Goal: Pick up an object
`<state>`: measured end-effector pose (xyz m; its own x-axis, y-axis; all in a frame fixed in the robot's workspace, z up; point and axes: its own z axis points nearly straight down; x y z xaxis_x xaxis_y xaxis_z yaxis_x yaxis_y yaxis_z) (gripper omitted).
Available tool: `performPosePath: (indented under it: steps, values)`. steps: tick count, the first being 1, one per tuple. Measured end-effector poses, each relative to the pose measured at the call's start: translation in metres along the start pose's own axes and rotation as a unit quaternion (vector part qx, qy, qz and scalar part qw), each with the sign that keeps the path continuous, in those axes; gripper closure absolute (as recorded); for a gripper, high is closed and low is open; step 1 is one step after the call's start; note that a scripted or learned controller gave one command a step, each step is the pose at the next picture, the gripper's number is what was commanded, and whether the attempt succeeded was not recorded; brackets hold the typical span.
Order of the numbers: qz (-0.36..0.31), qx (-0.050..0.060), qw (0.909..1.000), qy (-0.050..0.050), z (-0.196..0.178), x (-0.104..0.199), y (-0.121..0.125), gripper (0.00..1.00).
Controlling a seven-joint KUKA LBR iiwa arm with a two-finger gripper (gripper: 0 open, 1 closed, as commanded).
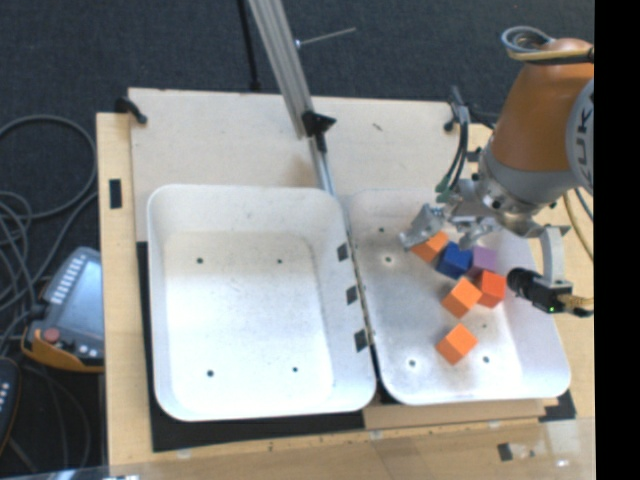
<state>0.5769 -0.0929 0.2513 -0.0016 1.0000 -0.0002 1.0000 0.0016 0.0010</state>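
Blocks sit clustered in the right bin [520,368], right under and just beside the gripper [432,230]. Whether the gripper is spread or pressed together cannot be told from this view, and nothing can be seen pinched in it. Touching its tip is an orange block [430,247], with a blue block [454,260] pressed against that one's far side. A pale purple block [485,258] lies just beyond the blue one. Further from the tool, two more orange blocks [462,296] [491,287] rest side by side, touching. Furthest out, near the bin's front edge, a lone orange block [457,343] sits apart. The left bin [180,268] lies well away on the other side.
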Motion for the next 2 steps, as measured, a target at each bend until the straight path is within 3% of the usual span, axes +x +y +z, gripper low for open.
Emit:
performPosePath:
  steps: [1,2]
  values:
    - [0.000,-0.004,1.0000,-0.002,-0.040,-0.033,0.057,0.00]
    - [0.000,0.000,1.0000,-0.002,0.121,-0.033,0.079,0.00]
